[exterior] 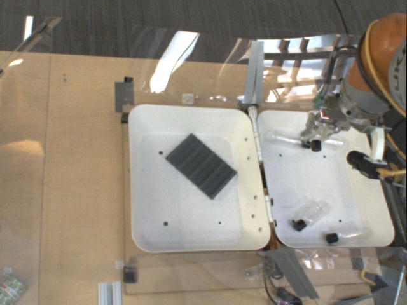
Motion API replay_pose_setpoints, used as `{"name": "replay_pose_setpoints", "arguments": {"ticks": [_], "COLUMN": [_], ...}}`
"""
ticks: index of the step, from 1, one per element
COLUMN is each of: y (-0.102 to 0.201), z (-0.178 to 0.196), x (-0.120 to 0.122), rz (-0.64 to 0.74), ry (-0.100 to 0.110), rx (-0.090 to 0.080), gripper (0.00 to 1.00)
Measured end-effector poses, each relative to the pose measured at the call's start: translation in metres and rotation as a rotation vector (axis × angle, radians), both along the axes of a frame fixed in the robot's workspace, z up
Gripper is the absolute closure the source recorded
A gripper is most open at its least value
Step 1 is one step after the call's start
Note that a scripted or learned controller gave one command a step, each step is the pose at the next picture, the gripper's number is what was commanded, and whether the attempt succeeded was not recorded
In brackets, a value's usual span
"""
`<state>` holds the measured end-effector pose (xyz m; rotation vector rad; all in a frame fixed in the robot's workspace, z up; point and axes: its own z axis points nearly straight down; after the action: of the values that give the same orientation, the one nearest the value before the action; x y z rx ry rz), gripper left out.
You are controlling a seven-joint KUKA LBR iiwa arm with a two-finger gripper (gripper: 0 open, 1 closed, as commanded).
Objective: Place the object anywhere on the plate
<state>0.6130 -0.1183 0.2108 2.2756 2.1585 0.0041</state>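
Claw (315,135) hanging over the far-left part of the right bin (381,234), wrist coming in from the right w/ the orange band (385,43) up top. Can't tell if it's spread or pressed together, too much clutter and glare around the tip. Small dark bit right at the tip, touching or just under it, can't say which, and I won't claim I'm carrying anything

Objects as far as I can make out: clear plastic bottles w/ dark caps. One (308,213) lies tilted in the near part of the right bin, another dark cap (331,237) by the near rim, and a faint clear shape (286,138) just left of my tip. Which one's the target, prob the one by the tip, but that's a guess

Plate = dark ribbed rectangular slab (201,165), sitting turned at an angle mid left bin (146,221). Nothing on it. So task's early: grasp not confirmed, carry over the divider and drop all left to do

Surface: both bins white, shallow, side by side on a light wood bench (63,170). Clear panels round the edges throwing glare. Dark carpet-ish floor (159,5) beyond
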Motion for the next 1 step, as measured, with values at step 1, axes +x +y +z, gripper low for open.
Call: {"name": "replay_pose_setpoints", "arguments": {"ticks": [1], "y": [0.0], "z": [0.0001], "x": [0.0], "rz": [0.0], "ry": [0.0], "rx": [0.0], "gripper": [0.0]}}
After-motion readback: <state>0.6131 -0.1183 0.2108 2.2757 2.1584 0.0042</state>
